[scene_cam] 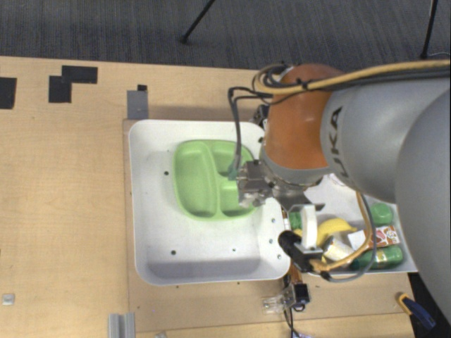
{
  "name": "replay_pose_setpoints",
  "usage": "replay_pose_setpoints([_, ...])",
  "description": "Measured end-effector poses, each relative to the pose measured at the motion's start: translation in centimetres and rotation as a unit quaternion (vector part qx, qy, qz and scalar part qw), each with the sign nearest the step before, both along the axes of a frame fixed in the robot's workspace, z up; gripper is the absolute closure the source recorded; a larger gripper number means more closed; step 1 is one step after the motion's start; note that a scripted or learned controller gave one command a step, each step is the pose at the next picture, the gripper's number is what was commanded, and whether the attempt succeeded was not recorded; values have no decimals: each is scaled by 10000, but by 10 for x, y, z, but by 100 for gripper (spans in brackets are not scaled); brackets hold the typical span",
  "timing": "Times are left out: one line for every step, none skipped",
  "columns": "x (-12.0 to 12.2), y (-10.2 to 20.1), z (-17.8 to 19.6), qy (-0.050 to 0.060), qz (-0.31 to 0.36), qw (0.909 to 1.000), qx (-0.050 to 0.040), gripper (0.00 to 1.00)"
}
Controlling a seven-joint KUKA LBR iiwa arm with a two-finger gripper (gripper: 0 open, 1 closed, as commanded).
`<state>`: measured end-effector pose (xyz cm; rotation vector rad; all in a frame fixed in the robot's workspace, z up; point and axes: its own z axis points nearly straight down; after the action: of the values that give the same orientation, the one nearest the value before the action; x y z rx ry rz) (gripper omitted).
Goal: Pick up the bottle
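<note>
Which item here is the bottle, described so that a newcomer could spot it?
Start at the right-hand white bin, mostly hidden under the grey arm. Along its near edge lies the bottle: dark green, on its side, with a red-and-white label. The banana beside it is yellow.

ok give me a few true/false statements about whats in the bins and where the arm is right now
1. A green divided tray lies in the left bin. True.
2. The green bottle lies in the left bin. False: it lies in the right bin, near that bin's front edge.
3. A yellow banana lies in the right bin beside the bottle. True.
4. The arm's orange band sits over the bare wooden bench at far left. False: it sits over the boundary between the two bins.
5. The green tray stands upright on its edge. False: it lies flat, open side up.
</note>
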<state>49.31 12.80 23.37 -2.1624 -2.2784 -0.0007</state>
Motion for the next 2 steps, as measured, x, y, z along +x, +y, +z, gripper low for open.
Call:
replay_pose_setpoints([-6, -44, 45, -16, 40, 10000, -2, 100])
replay_pose_setpoints([-6, 14, 14, -2, -223, 9998, 0, 100])
